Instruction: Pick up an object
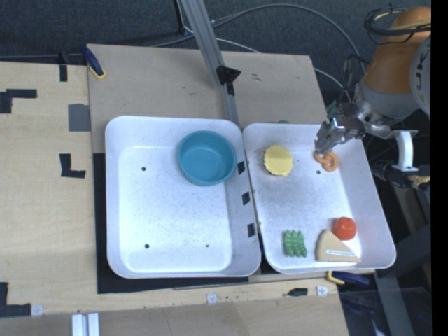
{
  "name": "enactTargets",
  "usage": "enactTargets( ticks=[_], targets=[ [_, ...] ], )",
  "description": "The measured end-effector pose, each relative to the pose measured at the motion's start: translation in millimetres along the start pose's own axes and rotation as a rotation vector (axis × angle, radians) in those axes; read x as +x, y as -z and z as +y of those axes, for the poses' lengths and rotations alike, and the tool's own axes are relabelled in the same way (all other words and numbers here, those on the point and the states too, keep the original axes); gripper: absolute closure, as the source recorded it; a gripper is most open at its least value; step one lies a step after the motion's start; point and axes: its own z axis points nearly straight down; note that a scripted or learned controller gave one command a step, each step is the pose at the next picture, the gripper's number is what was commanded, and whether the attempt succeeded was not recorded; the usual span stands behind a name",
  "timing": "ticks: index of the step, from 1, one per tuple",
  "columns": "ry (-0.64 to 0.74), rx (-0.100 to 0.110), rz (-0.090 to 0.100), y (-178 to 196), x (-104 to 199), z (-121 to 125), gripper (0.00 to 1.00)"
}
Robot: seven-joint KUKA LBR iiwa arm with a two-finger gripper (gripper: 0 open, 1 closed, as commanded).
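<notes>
Orange and ring-shaped, a small pretzel-like piece (pixel 326 162) lay in the right bin (pixel 364 187), directly under the tip of the end effector (pixel 326 145) and close against that bin's far right wall. The end effector was seen lowered onto or just above this piece, but whether it was released, clenched or grasping could not be told, since its tip was too small and dark to be resolved. The likeliest failure was judged to be a miss: the piece is flat and thin, so it could be pushed aside or pressed into the bin floor rather than caught, and the nearby wall could be struck or could block one side of the grasp. A slip on lifting was also thought possible if only the rim of the ring were pinched. Just to the left of the end effector a yellow round object (pixel 278 161) was lying, near enough to be nudged by a sideways correction. Well below it, towards the near edge, a red ball (pixel 344 227), a tan wedge (pixel 336 248) and a green ridged piece (pixel 295 243) were grouped, out of the way. Far to the left, in the other bin (pixel 140 215), a blue bowl (pixel 206 157) stood. Nothing was seen lying between the end effector and the orange piece on the worktop (pixel 42 152).
</notes>
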Motion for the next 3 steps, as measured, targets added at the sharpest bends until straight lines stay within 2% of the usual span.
enactTargets(
  ticks=[1,3],
  targets=[
    [0.000,0.001,0.000,52,0,1,1.00],
    [0.004,0.005,0.001,48,113,-7,1.00]
  ],
)
